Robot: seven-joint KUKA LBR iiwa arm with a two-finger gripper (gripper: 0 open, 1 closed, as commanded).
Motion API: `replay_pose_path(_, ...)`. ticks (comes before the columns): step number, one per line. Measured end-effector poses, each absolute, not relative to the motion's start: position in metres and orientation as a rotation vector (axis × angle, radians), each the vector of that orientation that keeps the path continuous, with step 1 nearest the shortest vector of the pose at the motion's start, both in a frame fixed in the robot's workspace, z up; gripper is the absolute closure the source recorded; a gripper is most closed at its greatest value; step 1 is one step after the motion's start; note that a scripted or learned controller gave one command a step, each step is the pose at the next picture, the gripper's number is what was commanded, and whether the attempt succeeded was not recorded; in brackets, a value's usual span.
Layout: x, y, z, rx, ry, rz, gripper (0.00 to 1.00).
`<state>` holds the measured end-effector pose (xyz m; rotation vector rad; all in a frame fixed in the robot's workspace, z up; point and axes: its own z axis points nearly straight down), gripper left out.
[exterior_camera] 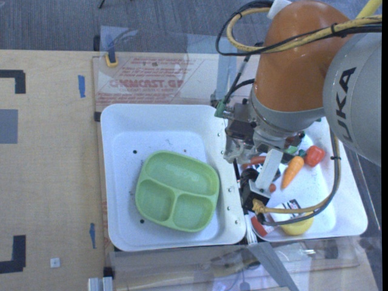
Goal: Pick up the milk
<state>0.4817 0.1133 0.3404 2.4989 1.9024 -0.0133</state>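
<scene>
A green divided plate [177,191] lay in the left bin [115,126]. The arm [303,59] hung over the right bin [351,220] — carrot [291,171], tomato [314,156] and a yellow fruit [297,226] lay beside it.

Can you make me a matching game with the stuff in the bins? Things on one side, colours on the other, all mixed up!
Things:
1. divided plate in the left bin
2. toy carrot
3. toy tomato
4. toy banana

Colours:
A. red
B. yellow
C. light green
D. orange

Pairs: 1-C, 2-D, 3-A, 4-B
</scene>
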Motion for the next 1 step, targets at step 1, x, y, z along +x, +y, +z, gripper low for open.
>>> replay_pose_path(1, 0.5586, 0.1069, 0.3348, 2.123, 2.313, -0.002, 1.0)
